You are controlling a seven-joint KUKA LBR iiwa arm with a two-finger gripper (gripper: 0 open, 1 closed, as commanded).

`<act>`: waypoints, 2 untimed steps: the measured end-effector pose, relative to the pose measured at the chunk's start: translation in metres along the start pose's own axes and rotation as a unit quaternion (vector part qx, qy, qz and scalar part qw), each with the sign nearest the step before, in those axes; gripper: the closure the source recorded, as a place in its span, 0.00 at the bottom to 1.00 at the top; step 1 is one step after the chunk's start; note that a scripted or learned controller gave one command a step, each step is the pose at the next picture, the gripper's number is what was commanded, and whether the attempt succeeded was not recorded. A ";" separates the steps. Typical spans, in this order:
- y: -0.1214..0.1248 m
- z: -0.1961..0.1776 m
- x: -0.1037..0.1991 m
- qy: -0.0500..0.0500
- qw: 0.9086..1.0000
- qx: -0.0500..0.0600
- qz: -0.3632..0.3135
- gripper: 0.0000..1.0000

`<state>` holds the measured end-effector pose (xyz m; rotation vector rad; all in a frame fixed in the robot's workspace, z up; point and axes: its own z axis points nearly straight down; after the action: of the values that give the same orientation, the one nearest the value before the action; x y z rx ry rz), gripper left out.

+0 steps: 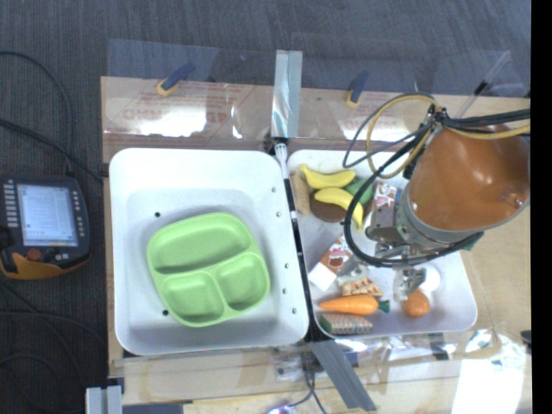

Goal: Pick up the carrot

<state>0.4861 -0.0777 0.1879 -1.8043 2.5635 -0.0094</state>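
Jaws (412, 276) low over the right bin (457, 313), just right of the carrot (348, 305); spread impossible to tell, nothing visibly gripped. Printed packets (338, 257) beside them, writing too small to read. Carrot near the bin's front wall, long axis left-right, green top (383, 304) toward the right, small orange fruit (417, 304) just beyond.

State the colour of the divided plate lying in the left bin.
Light green: the three-compartment plastic plate shows best in the camera view, lying in the shallow white left bin.
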 end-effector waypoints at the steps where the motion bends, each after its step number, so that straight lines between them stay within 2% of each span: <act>1: 0.010 0.004 -0.024 0.000 0.998 -0.005 0.062 0.00; 2: 0.010 0.004 -0.024 0.000 0.998 -0.005 0.063 0.00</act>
<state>0.4845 -0.0519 0.1834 -1.6426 2.6758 0.0045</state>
